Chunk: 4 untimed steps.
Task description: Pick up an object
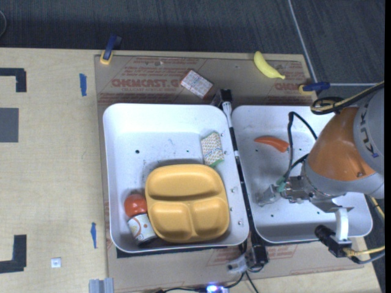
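My gripper point(267, 195) is low over the floor of the right bin point(342, 224), near its left-middle, on the grey arm with the orange band point(342, 151) that reaches in from the right. An orange pepper-like piece point(272, 143) lies on the bin floor beyond it, apart from the gripper. The left bin point(122, 139) holds a yellow divided tray point(186, 201), a red ball point(135, 205), a small white can point(142, 227) and a patterned packet point(212, 147).
A yellow toy banana point(267, 66) and a small patterned box point(195, 83) lie on the cardboard behind the bins. Blue clamps point(110, 47) hold the cardboard's corners. Cables run along the right bin's front edge point(342, 246).
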### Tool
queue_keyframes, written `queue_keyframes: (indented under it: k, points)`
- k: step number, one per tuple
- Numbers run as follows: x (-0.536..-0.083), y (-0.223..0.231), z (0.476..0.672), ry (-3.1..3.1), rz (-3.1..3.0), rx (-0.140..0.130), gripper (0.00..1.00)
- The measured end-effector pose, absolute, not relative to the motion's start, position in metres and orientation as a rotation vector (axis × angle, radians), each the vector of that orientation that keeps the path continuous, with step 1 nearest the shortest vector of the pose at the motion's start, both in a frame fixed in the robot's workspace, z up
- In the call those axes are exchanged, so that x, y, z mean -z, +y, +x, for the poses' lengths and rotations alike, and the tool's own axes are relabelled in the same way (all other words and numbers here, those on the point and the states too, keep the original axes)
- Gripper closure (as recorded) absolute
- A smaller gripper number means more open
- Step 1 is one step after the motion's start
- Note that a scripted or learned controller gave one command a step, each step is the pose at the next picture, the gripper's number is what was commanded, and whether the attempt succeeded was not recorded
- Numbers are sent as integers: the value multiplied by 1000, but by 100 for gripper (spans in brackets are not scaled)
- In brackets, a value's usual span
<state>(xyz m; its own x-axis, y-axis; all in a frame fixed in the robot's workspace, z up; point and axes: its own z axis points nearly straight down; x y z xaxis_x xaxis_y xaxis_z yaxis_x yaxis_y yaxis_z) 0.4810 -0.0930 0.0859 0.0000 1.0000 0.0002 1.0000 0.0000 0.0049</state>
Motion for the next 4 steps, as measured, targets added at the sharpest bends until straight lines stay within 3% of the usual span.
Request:
queue_keyframes:
  k: [3, 4]
  points:
    - [-85, -92, 486, 2219, 2221, -1, 0]
    - [-85, -93, 503, 2220, 2220, -1, 0]
